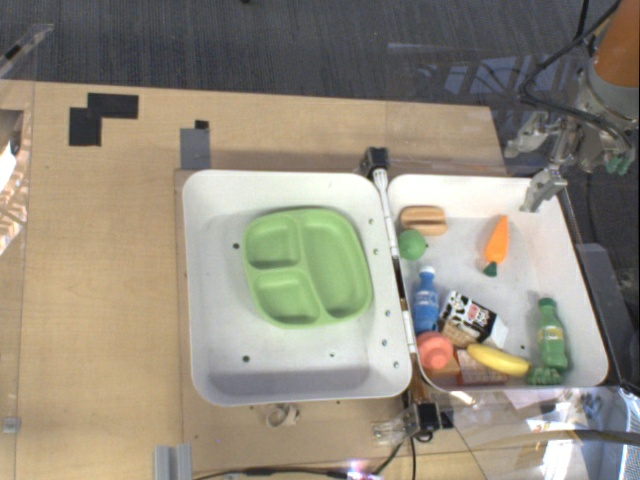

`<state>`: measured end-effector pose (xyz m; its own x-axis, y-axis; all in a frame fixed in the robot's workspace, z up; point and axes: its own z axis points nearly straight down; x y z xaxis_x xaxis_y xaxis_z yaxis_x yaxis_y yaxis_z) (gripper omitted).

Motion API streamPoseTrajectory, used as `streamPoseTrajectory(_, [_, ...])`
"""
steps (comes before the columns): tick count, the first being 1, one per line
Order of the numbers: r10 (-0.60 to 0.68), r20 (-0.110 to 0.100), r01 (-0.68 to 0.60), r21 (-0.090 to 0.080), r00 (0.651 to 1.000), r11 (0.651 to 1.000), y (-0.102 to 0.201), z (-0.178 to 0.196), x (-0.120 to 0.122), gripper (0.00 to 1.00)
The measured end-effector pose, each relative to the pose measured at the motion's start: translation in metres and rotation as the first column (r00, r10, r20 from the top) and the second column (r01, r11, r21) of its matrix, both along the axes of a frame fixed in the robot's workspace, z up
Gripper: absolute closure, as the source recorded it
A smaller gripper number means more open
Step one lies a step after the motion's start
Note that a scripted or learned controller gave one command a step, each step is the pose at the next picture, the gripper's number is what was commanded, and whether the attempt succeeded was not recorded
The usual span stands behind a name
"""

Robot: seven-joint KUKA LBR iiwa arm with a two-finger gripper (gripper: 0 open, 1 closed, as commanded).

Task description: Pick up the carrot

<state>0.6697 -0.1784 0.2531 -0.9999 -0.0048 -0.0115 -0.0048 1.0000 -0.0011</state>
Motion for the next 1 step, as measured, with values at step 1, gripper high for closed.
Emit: streamPoseTrajectory(1, [-0.034,-0.001,0.034,0.0,0.999,0.999,-0.014,-0.124,0.0015,0.0])
